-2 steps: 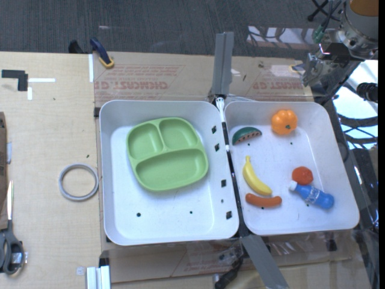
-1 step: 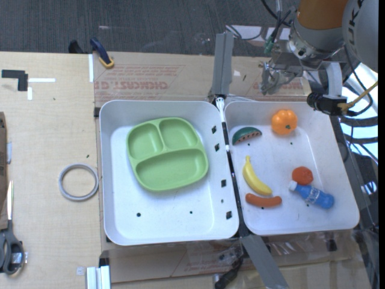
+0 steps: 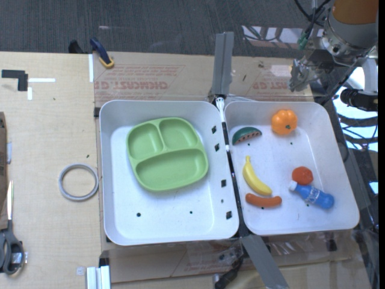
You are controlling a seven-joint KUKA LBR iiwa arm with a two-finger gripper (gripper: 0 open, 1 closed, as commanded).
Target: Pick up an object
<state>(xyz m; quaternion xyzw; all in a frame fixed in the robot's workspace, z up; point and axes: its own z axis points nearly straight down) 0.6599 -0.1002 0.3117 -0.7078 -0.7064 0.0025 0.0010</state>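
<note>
- Six small things sit in the right bin [image 3: 337, 161], so you've got choices; the left bin [image 3: 114, 179] just carries a green divided plate [image 3: 167, 153], which looks like stiff plastic, wide and flat, awkward for two fingers unless you catch its rim.
- Banana [image 3: 255, 177] lies mid-bin, looks like a light hard toy; pinch across its middle where it's narrowest.
- Blue bottle [image 3: 314, 196] lies on its side near the right wall, probably slick and prone to roll; grab across the body.
- Orange [image 3: 284, 121] at the back is round, likely to squirt out unless you centre on it.
- Sausage [image 3: 263, 201] just below the banana, thin, easy pinch across.
- Watermelon slice [image 3: 246, 135] hugs the left wall, tight spot.
- Small red piece [image 3: 302, 174] touches the bottle's cap end.
- Gripper [image 3: 301, 77] hangs beyond the bin's back edge, above the cardboard [image 3: 150, 77]; can't tell how it's set.
- Cardboard has mirrored print, not really readable.
</note>
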